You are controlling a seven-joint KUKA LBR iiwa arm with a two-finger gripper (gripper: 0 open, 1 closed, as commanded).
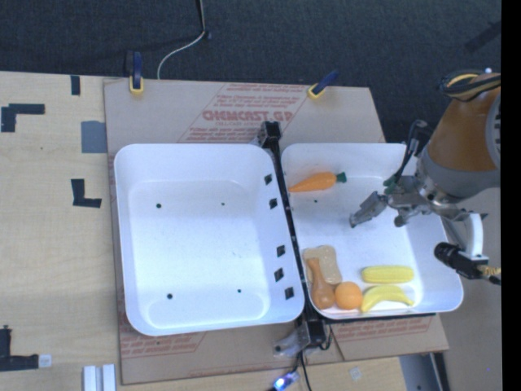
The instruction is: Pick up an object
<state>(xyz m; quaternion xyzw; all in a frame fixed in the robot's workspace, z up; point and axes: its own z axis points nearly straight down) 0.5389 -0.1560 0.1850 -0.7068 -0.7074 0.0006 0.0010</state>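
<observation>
My gripper (379,217) hangs over the middle of the right bin (423,157), open, with nothing between its fingers. An orange carrot (313,182) lies to its left near the bin's back wall. Toward the front of the same bin lie a slice of bread (324,259), a brown sausage-like piece (318,287), an orange ball (348,296) and two yellow bananas (387,274) (387,298). The gripper is apart from all of them.
The left bin (130,218) sits beside the right one, with a black divider (281,210) between them. Both rest on a cardboard sheet (236,108) held by clamps. A white cable (183,47) runs off the back.
</observation>
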